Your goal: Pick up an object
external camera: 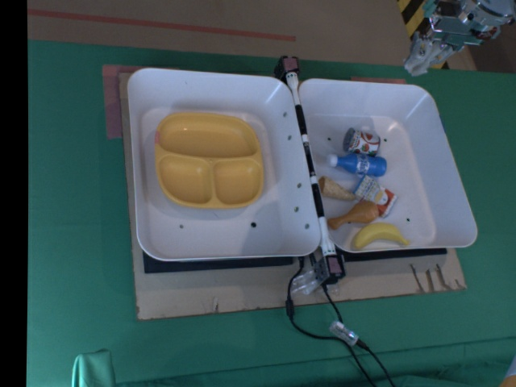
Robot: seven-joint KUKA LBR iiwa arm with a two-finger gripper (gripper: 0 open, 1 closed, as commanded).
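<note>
While the claw (420, 58) hangs at one o'clock beyond the right bin (427, 107), grip state unreadable, approach stage: next, descend onto the blue bottle (359, 164).

High slanted view over both bins (161, 240)

Banana (380, 235), drumstick (355, 214), blue bottle (359, 164), small can (363, 140), all loose in right bin (448, 185).

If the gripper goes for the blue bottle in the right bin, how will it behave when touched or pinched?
The blue bottle lies on its side, so a nudge across its round body would probably roll it. It looks like small smooth plastic, likely light and a bit slippery. The can sits close beside it, so a sideways push may knock that too.
</note>
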